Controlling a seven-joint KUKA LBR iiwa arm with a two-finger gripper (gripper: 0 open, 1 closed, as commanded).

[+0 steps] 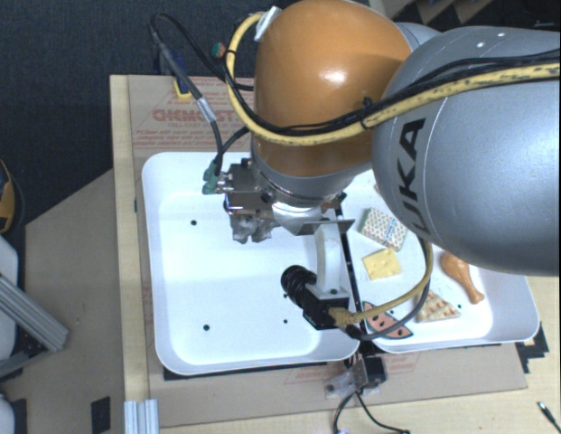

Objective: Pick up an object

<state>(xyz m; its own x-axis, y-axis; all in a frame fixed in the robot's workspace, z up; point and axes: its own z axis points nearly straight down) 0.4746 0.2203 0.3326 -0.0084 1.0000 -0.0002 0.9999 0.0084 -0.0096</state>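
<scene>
From above, the grey arm's hand (253, 220) hangs over the left shallow white bin (185, 278); whether it is spread cannot be told. The yellow cheese-like wedge (381, 265) lies in the right bin, probably light and stiff, best pinched across its flat sides.

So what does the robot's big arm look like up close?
The arm is shiny grey, fat and round, with black KUKA letters on it. A smooth orange dome sits above its wrist. A yellow cable and thin black wires loop around it. The tool is small dark metal.
</scene>
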